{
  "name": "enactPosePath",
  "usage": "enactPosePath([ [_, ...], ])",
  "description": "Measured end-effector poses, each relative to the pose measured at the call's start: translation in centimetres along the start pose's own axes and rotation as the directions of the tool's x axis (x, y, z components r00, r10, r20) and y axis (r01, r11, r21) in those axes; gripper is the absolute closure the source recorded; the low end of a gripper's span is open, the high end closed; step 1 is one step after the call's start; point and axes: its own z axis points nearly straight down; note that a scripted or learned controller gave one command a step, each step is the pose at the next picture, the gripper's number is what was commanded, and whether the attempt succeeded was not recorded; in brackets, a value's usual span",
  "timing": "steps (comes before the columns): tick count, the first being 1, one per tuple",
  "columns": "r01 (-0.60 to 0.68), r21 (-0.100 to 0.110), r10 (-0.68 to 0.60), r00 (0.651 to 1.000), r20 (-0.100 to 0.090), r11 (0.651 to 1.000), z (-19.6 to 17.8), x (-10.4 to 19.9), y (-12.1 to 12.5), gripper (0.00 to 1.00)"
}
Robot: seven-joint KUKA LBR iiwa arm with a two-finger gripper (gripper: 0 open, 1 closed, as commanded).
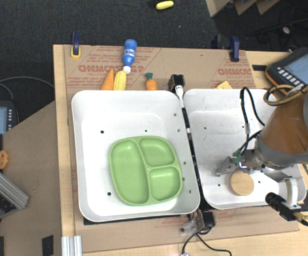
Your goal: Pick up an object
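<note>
So the left bin point(89, 143), mid-frame, holds a green divided plate point(145, 169). Lower right, the arm's gripper point(234, 165) hangs low in the right bin point(218, 116), just above a round tan disc point(242, 184). Can't tell the jaws' state. Nothing's lifted yet, I'd say.

The brown cardboard sheet point(159, 57) covering the worktop carries red printed lettering along its far edge. At the left, beside the blue and white toy bottle point(128, 53), the word reads roughly "CHEMCAN", partly hidden by the bottle. At the right, a similar red word begins "CHEM"; the rest is too blurred to read.
</note>
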Motion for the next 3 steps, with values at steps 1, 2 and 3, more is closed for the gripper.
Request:
enactPosePath([
  [1, 0.000, 0.000, 0.000, 1.000, 0.000, 1.000, 0.00, 0.00, 0.00, 0.00],
  [2, 0.000, 0.000, 0.000, 1.000, 0.000, 1.000, 0.00, 0.00, 0.00, 0.00],
  [3, 0.000, 0.000, 0.000, 1.000, 0.000, 1.000, 0.00, 0.00, 0.00, 0.00],
])
